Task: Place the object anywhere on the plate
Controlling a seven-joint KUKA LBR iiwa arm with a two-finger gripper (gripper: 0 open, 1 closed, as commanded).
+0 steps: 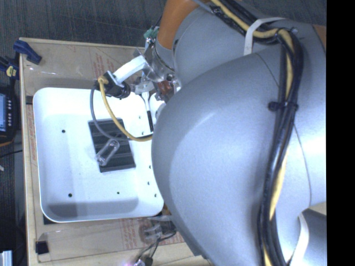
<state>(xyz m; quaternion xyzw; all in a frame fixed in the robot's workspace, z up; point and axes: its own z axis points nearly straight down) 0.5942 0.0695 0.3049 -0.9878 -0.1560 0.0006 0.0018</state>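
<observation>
The clear tube [107, 151] on the dark plate [123, 158] looks light, rigid, slippery; grip it across its middle. End effector [148, 87] state: cannot tell.

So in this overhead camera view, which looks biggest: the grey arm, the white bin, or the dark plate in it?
1. Grey arm, though it sits nearest the camera, which inflates it.
2. White bin.
3. Dark plate, easily the smallest.
</observation>
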